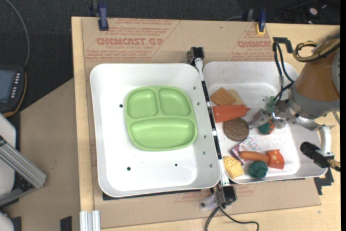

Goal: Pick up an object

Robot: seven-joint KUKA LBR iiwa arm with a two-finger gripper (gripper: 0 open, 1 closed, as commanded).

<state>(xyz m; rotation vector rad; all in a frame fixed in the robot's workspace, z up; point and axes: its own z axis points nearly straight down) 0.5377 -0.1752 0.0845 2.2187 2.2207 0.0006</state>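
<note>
My gripper (269, 118) hangs low over the middle right of the right bin (254, 70), on the arm (319, 86) that reaches in from the right. A small dark green object (265, 128) lies right under its tip; whether it is touched is unclear. To its left lie a red-orange piece (230, 112), a tan wedge (225, 97) and a brown round patty (236, 129). Nearer the front edge are a sausage (254, 156), a red piece (276, 159), a yellow corn piece (233, 166) and a green broccoli (258, 170).
The left bin (108, 132) holds a green divided plate (160, 117). A pink-and-white wrapper (250, 145) lies beside the patty. Black cables (281, 62) run along the arm over the right bin's back right corner. Blue clamps (101, 13) hold the board's far edge.
</note>
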